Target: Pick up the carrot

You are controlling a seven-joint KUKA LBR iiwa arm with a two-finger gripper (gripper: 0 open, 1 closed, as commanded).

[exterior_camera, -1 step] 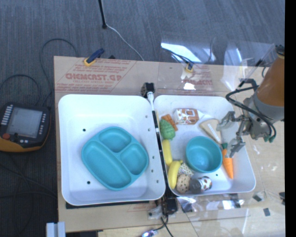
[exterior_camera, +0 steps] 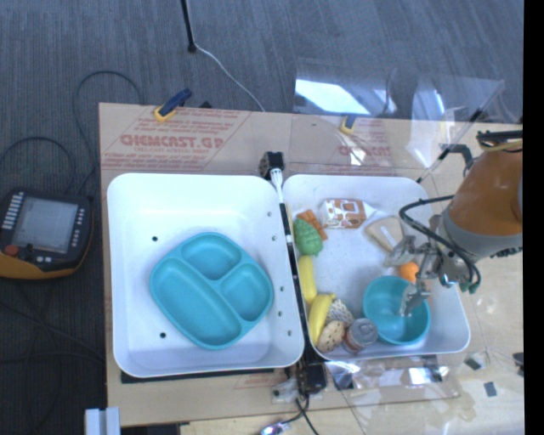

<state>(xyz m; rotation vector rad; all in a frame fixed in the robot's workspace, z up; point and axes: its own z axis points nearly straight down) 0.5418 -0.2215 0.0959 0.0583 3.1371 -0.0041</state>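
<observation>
Apparently the pick is underway but not confirmed: the gripper (exterior_camera: pixel 418 285) hangs low in the right bin (exterior_camera: pixel 374 183) above the teal bowl (exterior_camera: pixel 394 316), an orange piece, likely the carrot (exterior_camera: pixel 410 272), sits against it, and whether it is clamped I cannot tell

Floor (exterior_camera: pixel 102 42) is dark grey carpet with a fine ribbed weave, pretty much everywhere around the rig. The surface (exterior_camera: pixel 195 140) is a light brown board with reddish stencilled lettering along its far edge and a yellow-and-blue clamp (exterior_camera: pixel 172 103) on the top left corner. A black cable (exterior_camera: pixel 127 76) loops over the carpet on the left, near a pendant (exterior_camera: pixel 42 234) with a grey screen lying on the floor. A thin black pole (exterior_camera: pixel 188 25) stands at the top. Clear plastic sheeting (exterior_camera: pixel 391 93) at the upper right catches bright glare. Light is even and soft.
</observation>
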